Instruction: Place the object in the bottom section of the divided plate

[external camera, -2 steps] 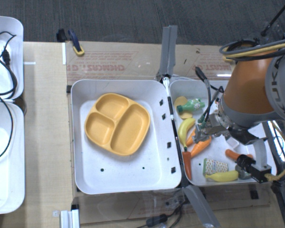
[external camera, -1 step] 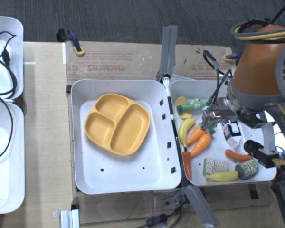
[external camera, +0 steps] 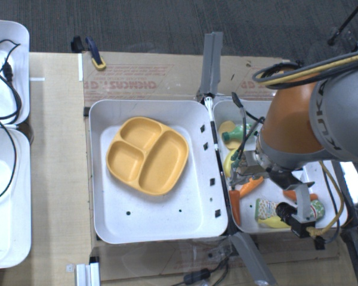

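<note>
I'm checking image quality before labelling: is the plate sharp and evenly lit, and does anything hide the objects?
Camera view: the yellow plate is sharp and evenly lit, with soft shadows in its sections and no glare; the left bin looks bright but not blown out; the arm looms large and covers much of the right bin.

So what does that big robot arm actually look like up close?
The arm is bulky and rounded, grey with KUKA lettering and a broad orange band above the wrist. Black and yellow cables loop over it, and darker metal hardware hangs below.

Robot lab — KUKA arm [external camera: 322, 112], white bins [external camera: 101, 219], loose cables [external camera: 3, 94].
</note>
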`<state>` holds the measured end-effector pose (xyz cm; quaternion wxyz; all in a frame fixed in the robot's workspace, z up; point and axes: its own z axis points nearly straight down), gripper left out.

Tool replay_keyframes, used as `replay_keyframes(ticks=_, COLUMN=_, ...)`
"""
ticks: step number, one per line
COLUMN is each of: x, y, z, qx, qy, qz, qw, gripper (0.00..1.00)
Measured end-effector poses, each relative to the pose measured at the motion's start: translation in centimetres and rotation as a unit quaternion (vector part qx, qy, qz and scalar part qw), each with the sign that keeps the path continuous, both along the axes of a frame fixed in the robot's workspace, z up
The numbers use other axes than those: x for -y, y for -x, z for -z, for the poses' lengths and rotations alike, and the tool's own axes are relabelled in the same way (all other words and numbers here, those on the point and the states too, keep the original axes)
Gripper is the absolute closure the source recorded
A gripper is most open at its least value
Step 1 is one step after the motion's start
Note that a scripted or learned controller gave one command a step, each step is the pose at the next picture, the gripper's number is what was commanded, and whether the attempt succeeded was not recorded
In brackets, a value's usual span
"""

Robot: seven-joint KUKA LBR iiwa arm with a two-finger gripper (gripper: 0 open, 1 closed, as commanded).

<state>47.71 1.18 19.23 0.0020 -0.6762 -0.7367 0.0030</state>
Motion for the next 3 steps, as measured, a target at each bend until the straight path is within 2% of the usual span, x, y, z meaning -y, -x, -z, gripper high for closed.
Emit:
replay_keyframes(ticks=1, x=5.7, y=0.0, z=0.3, qx=0.0, qy=0.001, qz=0.139, qw=0.9904, gripper=1.0)
replay_keyframes(ticks=2, x=6.7, y=-0.8, z=-7.0, qx=0.001, qy=0.0011, qz=0.117, qw=0.9931, gripper=1.0)
replay_keyframes(ticks=3, x=0.1, y=0.0, z=0.3, qx=0.0, qy=0.0009, qz=0.126, qw=0.992, gripper=1.0)
